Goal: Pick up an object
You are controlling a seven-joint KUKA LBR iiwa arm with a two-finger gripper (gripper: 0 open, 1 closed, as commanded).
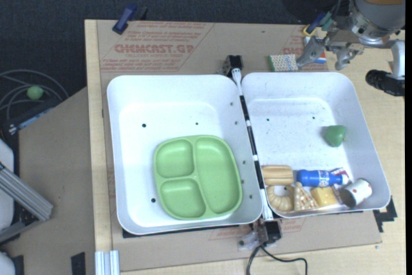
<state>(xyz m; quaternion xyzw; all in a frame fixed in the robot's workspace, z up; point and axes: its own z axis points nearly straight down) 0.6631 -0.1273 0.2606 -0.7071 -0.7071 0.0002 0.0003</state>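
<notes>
We see the claw (328, 51) poised above the far rim of the right shallow white plastic bin (293, 90), near the top right of the table (161, 48); its two grey fingers (311, 50) stand apart with nothing between them. Inside that right bin, a small green rounded object (334, 135) lies alone near the right wall, well apart from the claw. Along the bin's near edge we find a cluster packed together: a tan bread-like piece (277, 173), a curved beige pastry-like piece (280, 201), a blue and white tube (318, 177), a yellowish block (324, 197) and a small white cylinder with a dark end (356, 192). The left shallow white plastic bin (129, 106) holds a light green divided plate with three compartments (196, 176), lying flat toward the near side.
</notes>
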